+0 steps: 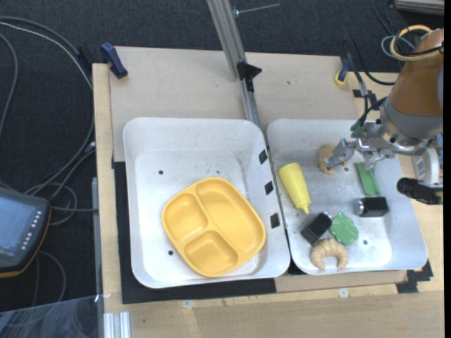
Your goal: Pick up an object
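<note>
A yellow divided tray [213, 225] lies in the left white bin [141, 146]. A metal pole [227, 27] slants behind that bin. Cables [42, 104] and a tablet [17, 225] sit to its left.

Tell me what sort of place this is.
Probably a robotics lab test bench: a plywood bench bearing two white bins, loose cables on the floor, and toy food such as a croissant.

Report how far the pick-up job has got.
Done: the claw has reached the right bin, above its upper part, near a tan round object and a green stick. In hand: nothing shows between its fingers. Left: the grasp and lift. The yellow bottle, croissant, green piece and two black blocks all lie in that bin.
</note>
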You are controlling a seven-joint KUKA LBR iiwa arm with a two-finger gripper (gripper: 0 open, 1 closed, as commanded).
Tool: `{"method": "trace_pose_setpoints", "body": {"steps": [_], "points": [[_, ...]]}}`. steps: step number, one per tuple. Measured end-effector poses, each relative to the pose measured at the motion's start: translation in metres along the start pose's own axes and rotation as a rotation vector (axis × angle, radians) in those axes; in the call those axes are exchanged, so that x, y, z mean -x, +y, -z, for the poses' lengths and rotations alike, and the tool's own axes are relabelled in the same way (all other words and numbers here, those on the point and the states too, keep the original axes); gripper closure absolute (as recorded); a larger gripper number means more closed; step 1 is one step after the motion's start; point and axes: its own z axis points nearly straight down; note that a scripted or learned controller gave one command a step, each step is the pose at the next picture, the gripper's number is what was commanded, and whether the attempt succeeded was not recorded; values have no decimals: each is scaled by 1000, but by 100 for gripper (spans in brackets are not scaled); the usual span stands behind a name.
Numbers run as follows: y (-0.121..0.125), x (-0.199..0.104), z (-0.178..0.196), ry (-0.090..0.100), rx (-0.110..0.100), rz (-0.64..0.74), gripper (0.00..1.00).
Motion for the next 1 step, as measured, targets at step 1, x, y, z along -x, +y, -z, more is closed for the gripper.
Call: {"method": "trace_pose_setpoints", "body": {"steps": [1], "points": [[4, 3, -62, 0, 0, 0, 0]]}}
